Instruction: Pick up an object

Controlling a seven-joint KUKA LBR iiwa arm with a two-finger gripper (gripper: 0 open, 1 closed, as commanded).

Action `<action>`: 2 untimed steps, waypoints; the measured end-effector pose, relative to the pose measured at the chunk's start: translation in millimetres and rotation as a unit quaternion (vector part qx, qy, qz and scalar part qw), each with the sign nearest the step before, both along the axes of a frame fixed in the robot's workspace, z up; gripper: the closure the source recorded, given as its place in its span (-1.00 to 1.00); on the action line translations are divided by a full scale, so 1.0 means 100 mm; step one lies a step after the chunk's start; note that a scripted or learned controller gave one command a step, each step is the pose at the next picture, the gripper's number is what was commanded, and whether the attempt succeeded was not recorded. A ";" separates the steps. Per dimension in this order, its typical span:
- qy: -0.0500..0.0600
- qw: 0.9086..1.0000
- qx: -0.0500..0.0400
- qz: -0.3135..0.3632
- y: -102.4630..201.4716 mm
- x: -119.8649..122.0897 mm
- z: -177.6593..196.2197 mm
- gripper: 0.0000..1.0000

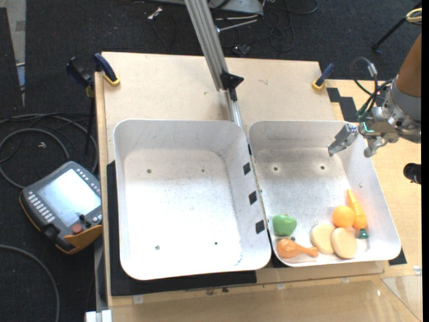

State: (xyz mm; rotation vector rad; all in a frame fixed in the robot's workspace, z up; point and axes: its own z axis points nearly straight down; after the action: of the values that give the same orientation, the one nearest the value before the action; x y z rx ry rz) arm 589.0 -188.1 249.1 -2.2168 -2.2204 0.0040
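Tool (356, 141) hangs spread and empty over the right bin's (295, 146) far right rim, approach step, while the toys huddle in its near corner, orange ball (342, 216) handiest, so next: swing nearer, drop, pinch.

Toy foods (322, 230) clustered in right bin's (295, 146) near corner

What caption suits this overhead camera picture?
Open claw hovers over the right bin, far from toy foods clustered in its near corner, among them a green pepper.
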 end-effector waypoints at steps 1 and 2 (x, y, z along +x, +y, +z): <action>-0.002 1.000 0.000 0.000 0.00 0.01 0.03 -1.00; 0.000 1.000 -0.001 -0.001 -0.04 0.10 -0.51 -1.00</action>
State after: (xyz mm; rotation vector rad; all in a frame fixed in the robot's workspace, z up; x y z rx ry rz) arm 598.9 -192.0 198.3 -2.2198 -2.2193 0.0042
